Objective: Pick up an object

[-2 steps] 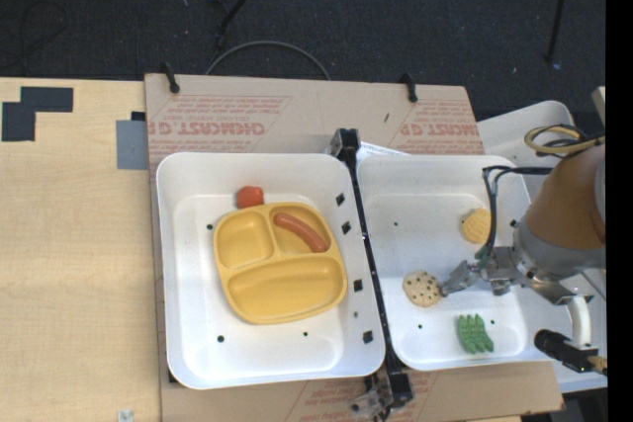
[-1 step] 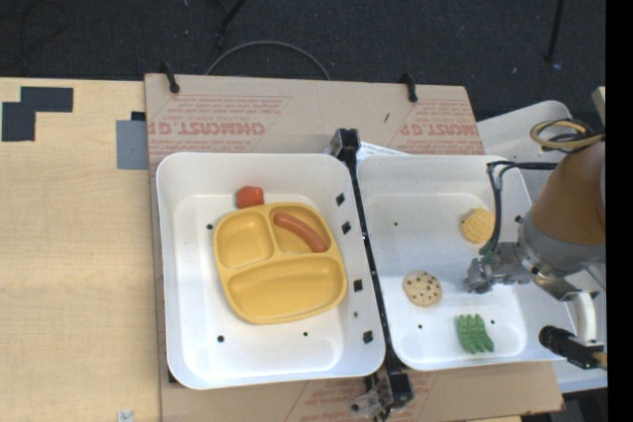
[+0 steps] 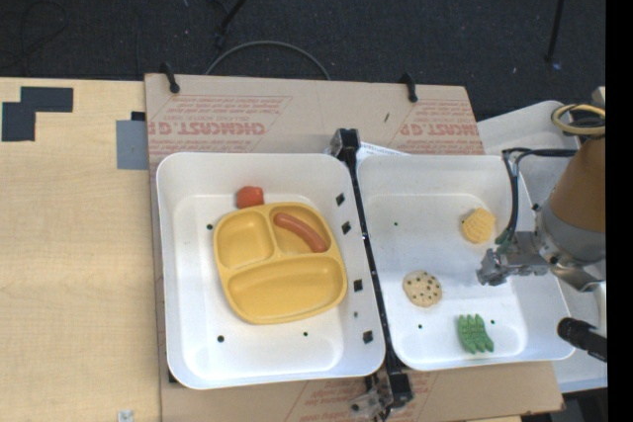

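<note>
The hand [image 3: 497, 268] hangs low in the right bin [image 3: 450, 175], approaching; I cannot tell its state. Next, it must settle over 1 item, perhaps the cookie [image 3: 422, 289].

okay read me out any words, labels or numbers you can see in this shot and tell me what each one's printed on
"CHEMCAST G P", as best it reads, in red print that stands upside down in this view, twice side by side on the cardboard sheet behind the two white bins.
More red print on the cardboard's front edge below the bins: too small and cut off to read.
Nothing readable on the yellow tray, the food items, or the gripper.
</note>
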Controlling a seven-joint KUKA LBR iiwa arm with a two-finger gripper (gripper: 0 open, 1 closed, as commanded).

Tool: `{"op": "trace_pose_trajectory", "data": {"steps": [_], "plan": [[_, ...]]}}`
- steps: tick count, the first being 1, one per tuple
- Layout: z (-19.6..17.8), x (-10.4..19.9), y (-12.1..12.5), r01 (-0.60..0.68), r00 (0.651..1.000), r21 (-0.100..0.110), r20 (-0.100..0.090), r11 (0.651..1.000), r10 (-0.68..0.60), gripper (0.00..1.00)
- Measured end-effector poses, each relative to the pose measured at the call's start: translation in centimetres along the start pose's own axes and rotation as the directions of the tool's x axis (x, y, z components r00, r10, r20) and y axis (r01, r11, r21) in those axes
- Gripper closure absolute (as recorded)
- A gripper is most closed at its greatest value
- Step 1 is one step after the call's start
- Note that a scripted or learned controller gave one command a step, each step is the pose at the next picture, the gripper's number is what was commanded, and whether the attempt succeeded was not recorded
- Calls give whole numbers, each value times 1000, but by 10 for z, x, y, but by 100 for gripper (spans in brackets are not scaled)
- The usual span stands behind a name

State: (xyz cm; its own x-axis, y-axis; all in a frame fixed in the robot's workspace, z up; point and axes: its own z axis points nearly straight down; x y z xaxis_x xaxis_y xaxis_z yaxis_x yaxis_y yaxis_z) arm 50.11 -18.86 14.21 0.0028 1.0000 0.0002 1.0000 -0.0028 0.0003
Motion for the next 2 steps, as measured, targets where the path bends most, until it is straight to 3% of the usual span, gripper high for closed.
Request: {"op": "trace_pose_trajectory", "data": {"steps": [2], "plan": [[-119,8,9,5,1000,-1,1,1000,-5,100]]}}
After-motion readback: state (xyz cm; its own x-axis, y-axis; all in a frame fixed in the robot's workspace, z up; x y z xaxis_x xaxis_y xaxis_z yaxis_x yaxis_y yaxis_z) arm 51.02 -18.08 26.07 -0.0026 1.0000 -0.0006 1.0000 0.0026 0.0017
